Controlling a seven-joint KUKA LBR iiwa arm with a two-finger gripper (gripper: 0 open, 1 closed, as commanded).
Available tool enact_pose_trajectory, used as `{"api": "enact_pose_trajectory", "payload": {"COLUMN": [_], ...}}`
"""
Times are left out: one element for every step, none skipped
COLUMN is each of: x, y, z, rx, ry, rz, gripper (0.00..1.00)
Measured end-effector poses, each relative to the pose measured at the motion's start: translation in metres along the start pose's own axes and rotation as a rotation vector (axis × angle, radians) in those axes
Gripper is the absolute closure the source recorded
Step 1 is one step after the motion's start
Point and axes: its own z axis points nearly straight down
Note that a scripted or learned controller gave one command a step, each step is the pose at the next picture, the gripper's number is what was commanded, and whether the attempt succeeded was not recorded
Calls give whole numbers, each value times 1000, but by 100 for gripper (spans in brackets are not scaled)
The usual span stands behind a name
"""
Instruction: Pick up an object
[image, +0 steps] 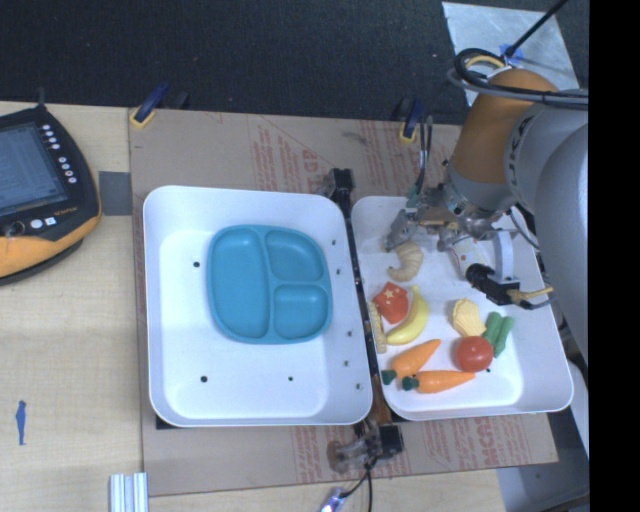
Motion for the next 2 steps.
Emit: {"api": "enact_pose_trajectory", "payload": {"x": [11, 9], "y": [0, 0], "z": [15, 5], "rx": [-4, -2], "ry": [10, 10], "rz": [-1, -3], "gripper": [0, 100]}}
